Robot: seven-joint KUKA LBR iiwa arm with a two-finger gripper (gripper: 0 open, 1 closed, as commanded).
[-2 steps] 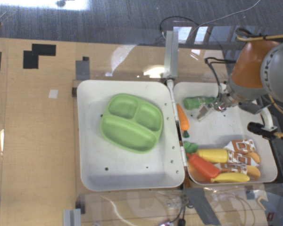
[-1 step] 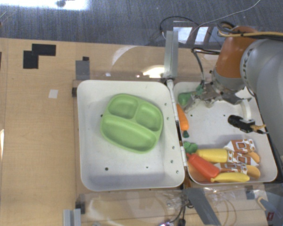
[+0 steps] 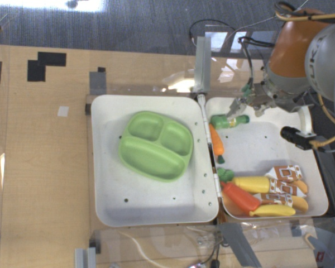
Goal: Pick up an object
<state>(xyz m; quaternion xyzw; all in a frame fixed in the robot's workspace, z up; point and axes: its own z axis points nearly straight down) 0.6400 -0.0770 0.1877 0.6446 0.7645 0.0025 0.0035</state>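
A small green cylinder-like toy (image 3: 230, 120) sits gripped in the clenched pincer (image 3: 237, 116), above the right bin (image 3: 268, 135).

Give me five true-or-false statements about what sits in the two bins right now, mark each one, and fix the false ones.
1. The green divided plate lies in the left bin. True.
2. The carrot lies in the left bin. False: it lies in the right bin, along its left wall.
3. The bananas lie near the right bin's front edge. True.
4. The plate holds a banana. False: its compartments hold nothing.
5. The gripper is above the left bin. False: it is above the right bin's far end.
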